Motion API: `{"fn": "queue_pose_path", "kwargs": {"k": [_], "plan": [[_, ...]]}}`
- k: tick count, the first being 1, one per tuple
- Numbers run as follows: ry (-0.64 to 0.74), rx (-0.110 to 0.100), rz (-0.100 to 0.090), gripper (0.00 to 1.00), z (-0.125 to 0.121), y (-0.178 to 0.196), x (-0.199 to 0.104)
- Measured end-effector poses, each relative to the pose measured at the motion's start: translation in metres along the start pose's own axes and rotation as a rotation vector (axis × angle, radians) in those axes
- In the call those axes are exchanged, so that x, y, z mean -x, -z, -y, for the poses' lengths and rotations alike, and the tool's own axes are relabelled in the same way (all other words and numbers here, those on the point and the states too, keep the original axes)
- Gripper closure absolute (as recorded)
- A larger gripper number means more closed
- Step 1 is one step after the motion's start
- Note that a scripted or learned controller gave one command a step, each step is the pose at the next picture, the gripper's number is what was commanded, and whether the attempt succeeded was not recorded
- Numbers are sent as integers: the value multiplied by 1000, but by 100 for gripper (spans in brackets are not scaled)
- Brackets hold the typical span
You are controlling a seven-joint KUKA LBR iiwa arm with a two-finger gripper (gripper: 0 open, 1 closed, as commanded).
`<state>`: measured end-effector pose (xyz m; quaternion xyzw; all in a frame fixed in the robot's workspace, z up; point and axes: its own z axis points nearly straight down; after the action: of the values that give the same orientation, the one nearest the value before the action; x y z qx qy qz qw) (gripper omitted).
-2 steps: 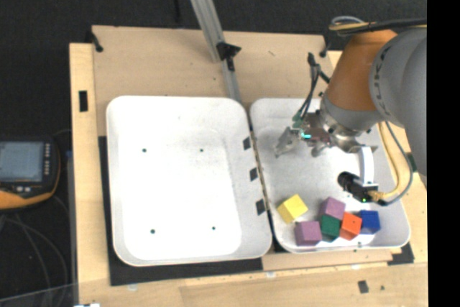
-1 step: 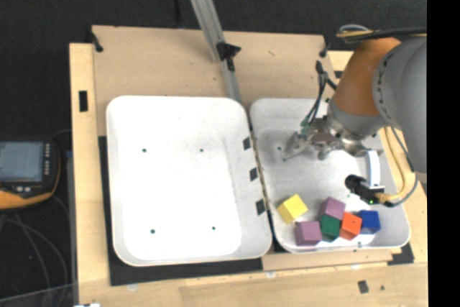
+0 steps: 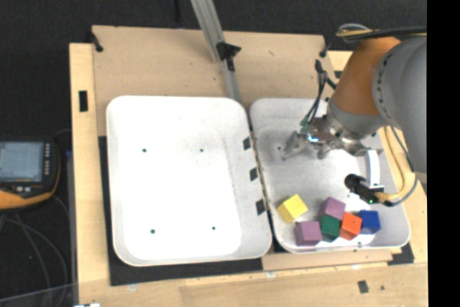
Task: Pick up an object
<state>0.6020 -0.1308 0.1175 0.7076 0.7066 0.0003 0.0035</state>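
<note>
In the right bin (image 3: 280, 118), several small blocks lie near the front edge: a yellow block (image 3: 292, 208), two purple blocks (image 3: 307, 232) (image 3: 333, 209), a green block (image 3: 330, 226), an orange block (image 3: 351, 225) and a blue block (image 3: 369, 220). My gripper (image 3: 296, 146) hangs over the middle of that bin, well behind the blocks, with its fingers pointing left. Nothing shows between the fingers, which stand slightly apart.
The left bin (image 3: 180, 176) lies beside the right one. A slanted metal pole (image 3: 205, 7) rises behind the bins. A handheld pendant (image 3: 25, 169) sits off the bench at the far left. The grey arm (image 3: 388, 90) covers the right bin's back right part.
</note>
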Motion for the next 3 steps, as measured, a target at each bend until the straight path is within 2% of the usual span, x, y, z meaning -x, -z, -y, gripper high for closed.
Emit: {"fn": "queue_pose_path", "kwargs": {"k": [1,2,3], "plan": [[4,-4,-1,0,-7,-21,-2],[5,0,-4,0,-44,-19,-9],[7,-5,-2,0,-42,-19,-8]]}}
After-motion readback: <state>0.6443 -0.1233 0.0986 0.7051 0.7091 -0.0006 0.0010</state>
